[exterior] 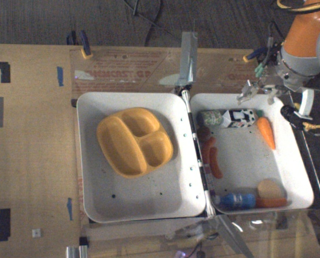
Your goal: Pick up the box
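Box (239, 117) lies on its side at the right bin's (305, 190) upper edge. End effector (258, 90) hovers just above it, apparently lined up to descend; its grip state cannot be told.

We see a yellow plate (134, 142) with three parts in the left bin (90, 160). In the right bin (246, 155) we see an orange carrot (265, 132), two red sausages (212, 155), a blue bottle (237, 200) and a round bun (269, 188).
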### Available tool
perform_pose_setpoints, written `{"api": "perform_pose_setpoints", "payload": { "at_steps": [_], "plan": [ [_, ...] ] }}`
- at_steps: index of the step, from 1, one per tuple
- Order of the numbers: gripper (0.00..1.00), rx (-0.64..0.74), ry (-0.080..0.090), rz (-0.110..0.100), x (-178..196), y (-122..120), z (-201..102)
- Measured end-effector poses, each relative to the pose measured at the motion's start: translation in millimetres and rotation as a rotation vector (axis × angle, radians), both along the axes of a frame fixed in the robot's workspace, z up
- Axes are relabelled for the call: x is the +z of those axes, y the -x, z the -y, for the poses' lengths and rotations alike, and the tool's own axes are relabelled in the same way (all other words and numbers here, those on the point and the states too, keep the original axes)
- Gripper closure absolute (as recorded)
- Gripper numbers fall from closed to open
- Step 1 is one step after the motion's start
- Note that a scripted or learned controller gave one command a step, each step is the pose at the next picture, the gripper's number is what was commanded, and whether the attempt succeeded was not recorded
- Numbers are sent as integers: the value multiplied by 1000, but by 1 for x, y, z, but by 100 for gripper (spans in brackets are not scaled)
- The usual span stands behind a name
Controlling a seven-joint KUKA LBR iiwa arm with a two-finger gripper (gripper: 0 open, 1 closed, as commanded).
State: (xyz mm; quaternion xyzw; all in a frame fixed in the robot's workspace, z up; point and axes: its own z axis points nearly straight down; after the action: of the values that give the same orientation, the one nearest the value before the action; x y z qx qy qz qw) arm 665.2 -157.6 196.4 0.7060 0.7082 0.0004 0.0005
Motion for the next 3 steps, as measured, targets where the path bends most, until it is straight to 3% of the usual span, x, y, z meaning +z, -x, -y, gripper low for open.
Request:
{"api": "perform_pose_setpoints", "payload": {
  "at_steps": [1,2,3],
  "plan": [
    [0,9,1,0,-45,45,51],
    [0,106,3,4,187,25,21],
    [0,34,2,1,139,127,35]
  ]
}}
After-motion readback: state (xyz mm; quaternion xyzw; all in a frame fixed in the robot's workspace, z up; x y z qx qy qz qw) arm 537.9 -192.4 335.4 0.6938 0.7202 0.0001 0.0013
